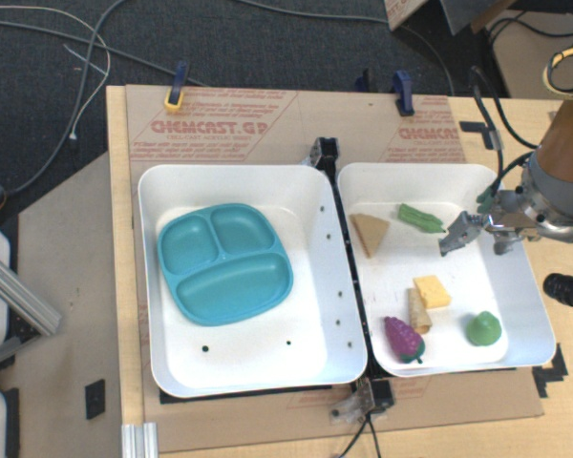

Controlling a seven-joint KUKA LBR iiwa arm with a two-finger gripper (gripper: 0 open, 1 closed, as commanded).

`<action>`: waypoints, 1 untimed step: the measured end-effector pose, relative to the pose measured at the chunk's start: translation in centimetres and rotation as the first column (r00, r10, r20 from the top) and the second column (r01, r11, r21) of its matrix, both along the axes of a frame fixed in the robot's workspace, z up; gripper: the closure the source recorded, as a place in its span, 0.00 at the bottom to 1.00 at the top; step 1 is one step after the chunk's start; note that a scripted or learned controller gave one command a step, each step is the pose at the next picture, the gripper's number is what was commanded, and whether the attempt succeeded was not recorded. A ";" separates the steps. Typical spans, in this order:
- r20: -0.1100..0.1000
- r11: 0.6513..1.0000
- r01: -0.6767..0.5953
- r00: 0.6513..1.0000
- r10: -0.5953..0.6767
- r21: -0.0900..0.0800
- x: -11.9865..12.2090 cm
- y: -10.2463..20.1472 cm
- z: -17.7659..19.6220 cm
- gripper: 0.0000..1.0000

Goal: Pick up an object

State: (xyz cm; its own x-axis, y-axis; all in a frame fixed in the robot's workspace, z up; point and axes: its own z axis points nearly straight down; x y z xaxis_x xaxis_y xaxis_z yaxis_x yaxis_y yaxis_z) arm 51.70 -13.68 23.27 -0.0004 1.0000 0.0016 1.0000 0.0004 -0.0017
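Observation:
The right bin (516, 351) holds several small toy foods. A green pod-shaped piece (420, 218) lies near the back, with a tan wedge (369, 234) to its left. Toward the front sit a yellow block (432, 292), a tan cylinder (418, 310), a purple piece with a green stem (403, 339) and a green round piece (483, 329). My gripper (479, 238) hangs over the bin's right part, just right of the green pod. Its fingers (456, 236) stand apart, open, with nothing between them.
A teal divided plate (225, 261) lies in the left bin (162, 351). Blue clamps (179, 84) hold the cardboard base at the back. The arm's body (559, 175) comes in over the right bin's right wall.

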 end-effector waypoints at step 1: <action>-0.004 1.000 0.001 1.000 -0.001 0.001 -0.6 0.0 -4.3 0.00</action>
State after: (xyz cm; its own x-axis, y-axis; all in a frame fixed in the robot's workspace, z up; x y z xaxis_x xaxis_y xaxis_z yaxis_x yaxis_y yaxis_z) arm 51.13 -13.66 18.94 0.0007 1.0000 0.0029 1.0000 -0.0007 -0.0060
